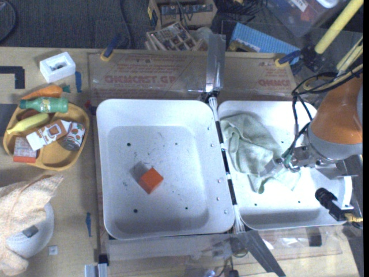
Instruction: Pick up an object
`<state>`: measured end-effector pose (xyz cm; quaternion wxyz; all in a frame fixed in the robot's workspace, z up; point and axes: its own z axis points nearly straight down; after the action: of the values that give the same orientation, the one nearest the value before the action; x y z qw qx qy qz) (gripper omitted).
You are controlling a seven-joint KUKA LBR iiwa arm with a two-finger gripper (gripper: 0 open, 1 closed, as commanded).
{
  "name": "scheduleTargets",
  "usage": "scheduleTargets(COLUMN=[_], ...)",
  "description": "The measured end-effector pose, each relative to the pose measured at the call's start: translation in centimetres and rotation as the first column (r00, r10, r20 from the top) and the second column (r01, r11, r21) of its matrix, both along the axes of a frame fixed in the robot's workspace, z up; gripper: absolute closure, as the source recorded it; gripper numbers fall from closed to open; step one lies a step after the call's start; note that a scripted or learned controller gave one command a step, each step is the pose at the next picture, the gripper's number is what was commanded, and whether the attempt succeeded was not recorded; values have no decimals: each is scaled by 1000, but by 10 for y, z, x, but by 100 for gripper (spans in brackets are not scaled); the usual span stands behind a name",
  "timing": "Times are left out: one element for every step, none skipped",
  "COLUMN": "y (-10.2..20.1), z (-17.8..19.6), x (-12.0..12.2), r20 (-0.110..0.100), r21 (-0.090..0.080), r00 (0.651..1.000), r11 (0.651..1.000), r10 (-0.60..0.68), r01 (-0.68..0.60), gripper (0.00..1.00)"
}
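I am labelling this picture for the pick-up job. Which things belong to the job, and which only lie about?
Job: orange block in left bin; pale green cloth in right bin; gripper at the cloth.

Lying about: yellow bowl of play food, white box, beige towel.

Orange block [151,180] flat in left bin; crumpled pale-green cloth [249,146] in right bin.

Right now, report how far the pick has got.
Done: the arm has reached into the right bin, and the gripper sits low at the edge of the pale green cloth.
In hand: nothing visibly lifted; the cloth lies crumpled on the bin floor, and whether it is gripped cannot be told.
Left: a confirmed grasp and the lift. The orange block lies untouched in the left bin.
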<state>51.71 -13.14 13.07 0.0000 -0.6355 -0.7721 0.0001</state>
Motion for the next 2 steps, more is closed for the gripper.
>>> scheduleTargets(y=[24, 22], z=[-42, -31], x=[5, 6], r20=[6, 13], r21=[-3, -5], r00=[987, 988], r11=[987, 988], r10=[161, 156], r01=[-161, -156], gripper=[0, 100])
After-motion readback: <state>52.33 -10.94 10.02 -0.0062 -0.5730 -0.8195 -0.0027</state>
